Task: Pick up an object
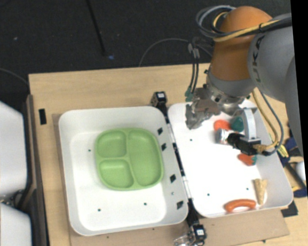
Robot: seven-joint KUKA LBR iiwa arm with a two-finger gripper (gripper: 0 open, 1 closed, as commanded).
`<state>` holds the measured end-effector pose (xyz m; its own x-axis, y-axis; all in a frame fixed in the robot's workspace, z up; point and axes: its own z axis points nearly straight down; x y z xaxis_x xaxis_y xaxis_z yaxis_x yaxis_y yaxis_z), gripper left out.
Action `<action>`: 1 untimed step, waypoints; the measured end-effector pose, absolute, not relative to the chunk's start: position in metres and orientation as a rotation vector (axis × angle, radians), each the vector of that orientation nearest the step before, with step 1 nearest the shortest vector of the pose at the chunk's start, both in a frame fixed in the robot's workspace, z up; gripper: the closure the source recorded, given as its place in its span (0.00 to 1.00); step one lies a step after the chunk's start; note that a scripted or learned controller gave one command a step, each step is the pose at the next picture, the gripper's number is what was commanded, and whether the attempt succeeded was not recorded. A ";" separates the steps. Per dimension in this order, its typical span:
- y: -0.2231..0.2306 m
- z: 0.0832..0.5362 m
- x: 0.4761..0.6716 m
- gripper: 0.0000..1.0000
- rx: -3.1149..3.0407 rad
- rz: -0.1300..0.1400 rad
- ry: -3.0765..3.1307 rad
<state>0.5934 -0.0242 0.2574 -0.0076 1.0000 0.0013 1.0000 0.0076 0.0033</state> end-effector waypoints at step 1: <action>0.027 0.258 0.610 1.00 2.213 0.004 2.229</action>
